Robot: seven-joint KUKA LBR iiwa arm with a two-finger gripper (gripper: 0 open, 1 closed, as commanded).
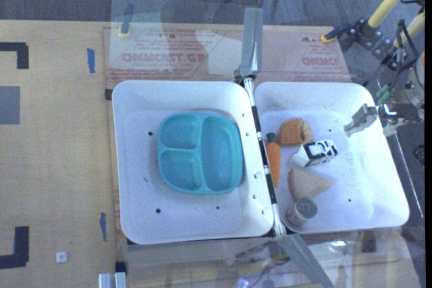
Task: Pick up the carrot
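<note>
Against the left wall of the right bin [378, 202], just beside the divider between the two bins, I can see the carrot [273, 162] lying lengthwise, its green top pointing up the view and its orange tip pointing down. It sits apart from the brown bread-like piece [295, 131] above it and from the tan wedge [307, 181] lower right, with a small black-and-white toy [318, 151] further right and a grey cylinder [301, 210] near the bin's bottom corner.

I judge the carrot to be a light toy, stiff and probably smooth plastic, so it may roll or slip if pinched off-centre. I would take it across the thick orange middle, with the jaws closing along the view's up-down axis being wrong; they should close left to right across its width. My worry is the wall: the carrot is so near the bin's edge that one finger may have little room on that side.

My gripper [361, 118] is near the upper right of the same bin, well apart from the carrot, reaching in from the right. I cannot tell from this view how wide it stands, and I see nothing in it. The wrist looks tilted rather than straight down, so I expect to reorient before descending.

The left bin [135, 104] holds a teal divided plate [200, 152], which I need not touch.
</note>
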